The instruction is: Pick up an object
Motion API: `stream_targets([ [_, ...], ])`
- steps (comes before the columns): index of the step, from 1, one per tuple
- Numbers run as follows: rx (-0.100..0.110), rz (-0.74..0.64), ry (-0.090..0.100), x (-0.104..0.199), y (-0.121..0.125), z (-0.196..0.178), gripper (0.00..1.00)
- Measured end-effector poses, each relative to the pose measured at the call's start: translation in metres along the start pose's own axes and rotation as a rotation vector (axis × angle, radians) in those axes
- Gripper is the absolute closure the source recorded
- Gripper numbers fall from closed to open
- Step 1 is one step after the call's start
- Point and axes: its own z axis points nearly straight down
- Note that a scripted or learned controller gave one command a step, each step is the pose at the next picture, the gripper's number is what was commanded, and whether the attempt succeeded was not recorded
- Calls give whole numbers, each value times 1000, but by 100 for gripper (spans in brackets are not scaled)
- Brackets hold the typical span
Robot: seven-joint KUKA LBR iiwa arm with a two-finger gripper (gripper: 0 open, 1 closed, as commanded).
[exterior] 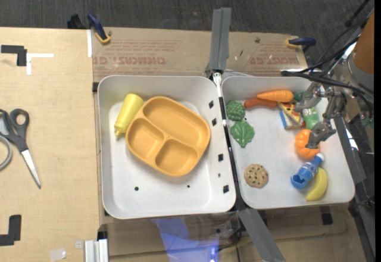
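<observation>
The right bin (280, 195) holds several toy foods. An orange carrot (271, 97) lies at its far side, with a green leafy piece (235, 110) and another green piece (242, 133) near its left wall. A cookie (256, 175) lies at the front. A round orange fruit (305, 143), a blue bottle (305, 174) and a yellow banana (318, 186) sit along the right wall. My gripper (322, 125) hangs low over the right side of this bin, just above the orange fruit, beside a small green and white item (311, 118).
The left bin (113, 189) holds a yellow divided plate (166, 134) and a yellow bottle (127, 113). Scissors (18, 136) lie on the bench at the left. Cables and the arm crowd the right bin's right edge.
</observation>
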Motion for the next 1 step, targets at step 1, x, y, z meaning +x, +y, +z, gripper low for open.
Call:
stream_targets([
  [1, 0, -64, 1, 22, -45, 114, 0],
])
